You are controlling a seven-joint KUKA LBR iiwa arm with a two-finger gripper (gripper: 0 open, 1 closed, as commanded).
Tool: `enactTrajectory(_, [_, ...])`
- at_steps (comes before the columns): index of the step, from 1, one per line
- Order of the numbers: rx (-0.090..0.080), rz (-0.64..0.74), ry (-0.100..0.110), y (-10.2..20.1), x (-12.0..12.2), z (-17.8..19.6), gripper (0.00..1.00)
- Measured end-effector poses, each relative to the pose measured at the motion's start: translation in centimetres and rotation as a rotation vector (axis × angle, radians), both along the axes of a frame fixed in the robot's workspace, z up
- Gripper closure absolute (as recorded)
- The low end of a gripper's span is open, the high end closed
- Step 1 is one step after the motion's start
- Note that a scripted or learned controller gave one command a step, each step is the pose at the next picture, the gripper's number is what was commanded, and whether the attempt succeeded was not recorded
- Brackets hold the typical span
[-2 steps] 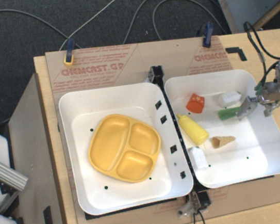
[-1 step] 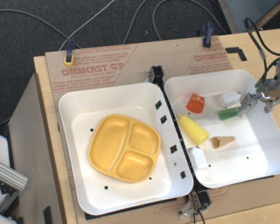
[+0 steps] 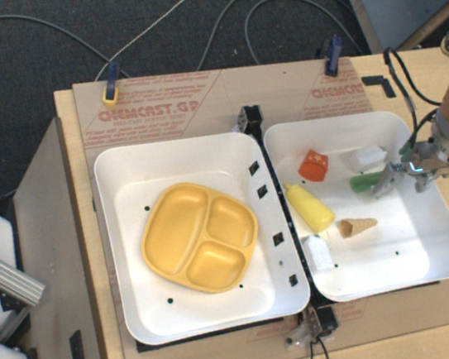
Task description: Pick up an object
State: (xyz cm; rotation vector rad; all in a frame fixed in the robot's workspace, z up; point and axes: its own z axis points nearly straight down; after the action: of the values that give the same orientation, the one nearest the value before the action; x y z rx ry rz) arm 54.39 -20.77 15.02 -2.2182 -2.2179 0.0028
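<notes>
Apparently early in the pick: nothing lifted, gripper low by the green object

From the single overhead view, the gripper [image 3: 393, 175] reached in from the right over the right bin [image 3: 438, 264], its tip low and just beside a green object [image 3: 365, 183] that lay below a white block [image 3: 368, 158]; whether it touched the green object was unclear, and whether it was spread or closed could not be told at that size. Nothing looked raised off the bin floor: the red block [image 3: 313, 166], the yellow bottle [image 3: 310, 208], the cone-shaped piece [image 3: 356, 227] and a small white item [image 3: 317, 252] all rested in the same bin, well apart from the tool. A yellow divided tray [image 3: 200, 237] sat alone in the left bin [image 3: 136, 313]. By my reading, the approach was roughly done while the grasp and the lift were both left to do
</notes>
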Motion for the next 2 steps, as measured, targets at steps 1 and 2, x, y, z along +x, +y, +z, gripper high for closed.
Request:
enactTrajectory(1, [0.0, 0.002, 0.0, 0.1, 1.0, -5.2, 0.0])
enactTrajectory(2, [0.0, 0.001, -0.001, 0.1, 1.0, -6.6, 0.0])
